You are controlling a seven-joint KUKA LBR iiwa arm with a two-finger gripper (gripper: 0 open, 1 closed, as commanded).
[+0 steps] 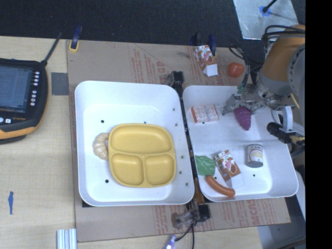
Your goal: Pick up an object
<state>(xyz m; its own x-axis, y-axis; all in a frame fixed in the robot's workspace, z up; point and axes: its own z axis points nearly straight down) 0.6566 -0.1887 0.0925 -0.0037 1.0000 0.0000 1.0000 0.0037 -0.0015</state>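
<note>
My gripper (245, 106) hangs over the far part of the right bin (280, 188), its two fingers spread open. A purple eggplant-like object (243, 118) lies just in front of the fingertips, partly under the gripper; whether the fingers touch it I cannot tell. Also in this bin are a flat red-and-white packet (204, 113), a small can (254, 155), a green piece (204, 165), a small carton (227, 165) and a sausage (220, 186).
The left bin (88, 100) holds a yellow divided plate (141, 154) with a beige ridged item (100, 145) at its left side. Behind the bins on the cardboard lie a small carton (206, 59) and a red tomato (236, 69). A control pendant (18, 95) sits far left.
</note>
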